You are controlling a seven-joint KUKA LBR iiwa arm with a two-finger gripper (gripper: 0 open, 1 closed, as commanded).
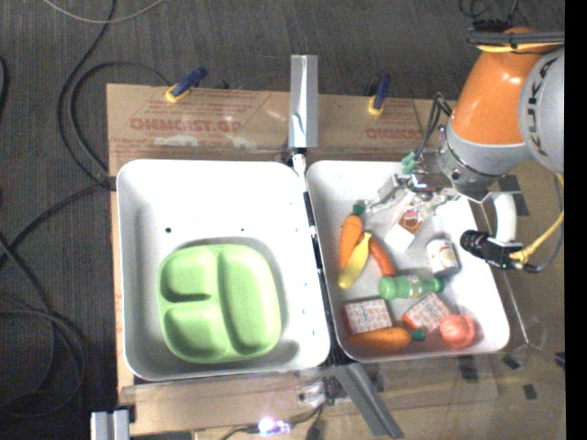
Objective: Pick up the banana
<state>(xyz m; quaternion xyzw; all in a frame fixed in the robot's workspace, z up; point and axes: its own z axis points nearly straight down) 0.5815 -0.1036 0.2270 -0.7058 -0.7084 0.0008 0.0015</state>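
Camera view puts your target, the short yellow curved banana [356, 259], in the left half of the right-hand shallow white bin [500, 324], lying at a slant. You will notice it is wedged: a long orange carrot [349, 237] touches it on the left, and a second, smaller orange carrot [382, 258] pokes out from its right side. That crowding matters, since fingers coming down on the banana have little free room on either flank.

Further out, a green plastic bottle [410, 287] lies crosswise just below the banana, with two small printed cartons [368, 315] near the bin's front wall, another orange carrot [379, 339] along the front, and a red round fruit [456, 329] in the corner. A small brown jar [444, 257] sits toward the right.

Your gripper [410, 191] hangs over the bin's upper part, above a white packet [404, 232], well apart from the banana. Whether its fingers are spread or closed you cannot tell; the metal parts blur together, and nothing is visibly held.

The left-hand white bin [138, 209] holds a green sectioned tray [220, 301], away from the work.
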